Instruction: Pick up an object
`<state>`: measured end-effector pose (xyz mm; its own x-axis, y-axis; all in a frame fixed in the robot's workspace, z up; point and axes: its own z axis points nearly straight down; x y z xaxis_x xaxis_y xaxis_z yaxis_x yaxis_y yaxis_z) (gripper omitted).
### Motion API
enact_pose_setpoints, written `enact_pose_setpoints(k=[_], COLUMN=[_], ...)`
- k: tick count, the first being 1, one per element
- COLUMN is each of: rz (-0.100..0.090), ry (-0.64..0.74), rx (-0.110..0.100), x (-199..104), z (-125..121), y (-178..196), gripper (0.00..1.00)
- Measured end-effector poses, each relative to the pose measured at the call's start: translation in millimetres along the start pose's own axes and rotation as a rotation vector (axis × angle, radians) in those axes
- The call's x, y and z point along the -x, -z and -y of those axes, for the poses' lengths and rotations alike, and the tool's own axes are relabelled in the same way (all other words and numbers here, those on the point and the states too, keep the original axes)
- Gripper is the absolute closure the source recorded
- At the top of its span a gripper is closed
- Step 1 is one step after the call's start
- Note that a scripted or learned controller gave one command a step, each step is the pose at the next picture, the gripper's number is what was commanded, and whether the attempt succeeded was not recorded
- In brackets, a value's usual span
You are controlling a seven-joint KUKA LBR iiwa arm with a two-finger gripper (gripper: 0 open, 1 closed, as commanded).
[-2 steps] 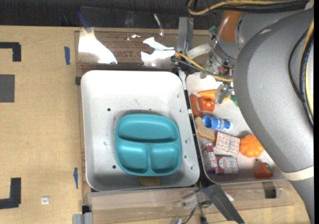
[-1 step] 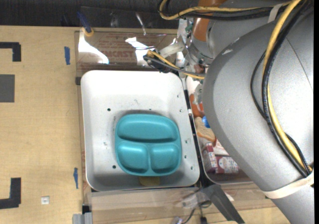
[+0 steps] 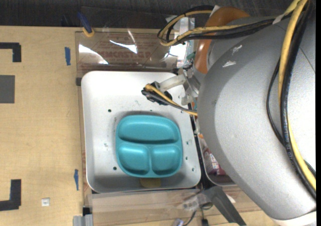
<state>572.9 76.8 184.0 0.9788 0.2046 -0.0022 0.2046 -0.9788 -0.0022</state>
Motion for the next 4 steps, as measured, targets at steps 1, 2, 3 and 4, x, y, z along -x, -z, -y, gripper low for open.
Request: enact_pose_setpoints(k=[1,2,3,4], rz=[0.0,0.003,0.003,-0.001], ry=[-0.009,-0.003,-0.012,0.017], rx=[0.001,0.001,0.001,-0.001], x=[56,-10,60,-27], z=[-77,-72,-155,-103], y=[39,-2,0,0], gripper=[0.0,0.0,0.0,0.0])
